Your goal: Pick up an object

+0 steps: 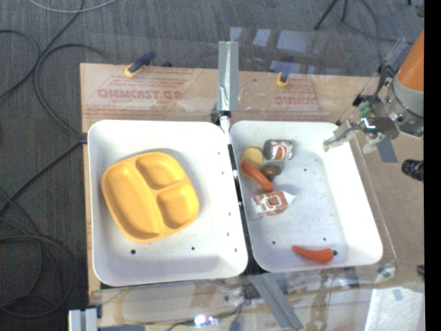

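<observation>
- Carrying both bins is the table (172,92), a brown board with faint red lettering too washed out to read; its near edge is lost under clear plastic sheeting and glare.
- Left white bin (117,264) holds one thing, a yellow divided tray (150,195) with three compartments, lying tilted toward the near left.
- Right white bin (358,233) holds the small things; its near right corner is blurred by the sheeting.
- Grey arm (413,81) with its orange band is cut off by the right edge, so little beyond the wrist shows.
- Pincer (351,133) sits above the far right rim of the right bin, apart from every object; one pale finger points left, but the rest is a cluttered tangle and I cannot tell how wide it stands.
- Orange carrot-like piece (257,176) lies slantwise by the left wall, touching a cluster.
- Red pepper (313,254) lies alone near the front wall, well apart from the rest.
- White-and-red packet (271,203) lies just below the carrot, label unreadable.
- Small can (278,149) lies on its side at the far end, print too small to read.
- Yellow round thing (252,156), half hidden behind the carrot.
- Dark brown lump (273,170), too small to identify.
</observation>
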Tool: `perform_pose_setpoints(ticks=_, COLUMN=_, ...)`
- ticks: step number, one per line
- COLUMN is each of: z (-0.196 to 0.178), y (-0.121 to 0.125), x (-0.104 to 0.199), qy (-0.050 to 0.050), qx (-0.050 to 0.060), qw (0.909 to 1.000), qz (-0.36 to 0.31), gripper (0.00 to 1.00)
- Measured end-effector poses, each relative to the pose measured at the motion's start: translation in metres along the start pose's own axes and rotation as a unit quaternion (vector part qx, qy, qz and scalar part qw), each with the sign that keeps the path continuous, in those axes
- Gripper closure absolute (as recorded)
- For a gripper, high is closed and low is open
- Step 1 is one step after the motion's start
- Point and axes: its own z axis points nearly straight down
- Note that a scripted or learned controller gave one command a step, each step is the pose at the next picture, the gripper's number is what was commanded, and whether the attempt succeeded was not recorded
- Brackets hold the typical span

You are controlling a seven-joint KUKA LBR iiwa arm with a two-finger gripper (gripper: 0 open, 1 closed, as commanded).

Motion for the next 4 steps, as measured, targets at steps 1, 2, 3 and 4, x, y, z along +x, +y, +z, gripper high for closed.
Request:
perform_pose_setpoints(ticks=1, z=0.164, y=0.038, x=0.020, qy=-0.001, qx=-0.001, qw=0.9967, qz=-0.081, gripper=0.00)
perform_pose_setpoints(ticks=2, z=0.166, y=0.071, x=0.099, qy=-0.002, qx=-0.004, qw=0.9942, qz=-0.107, gripper=0.00)
perform_pose_setpoints(ticks=3, z=0.155, y=0.072, x=0.098, qy=-0.003, qx=-0.005, qw=0.9941, qz=-0.108, gripper=1.00)
perform_pose_setpoints(ticks=4, z=0.071, y=0.045, x=0.165, qy=0.000, qx=0.000, qw=0.9946, qz=-0.104, gripper=1.00)
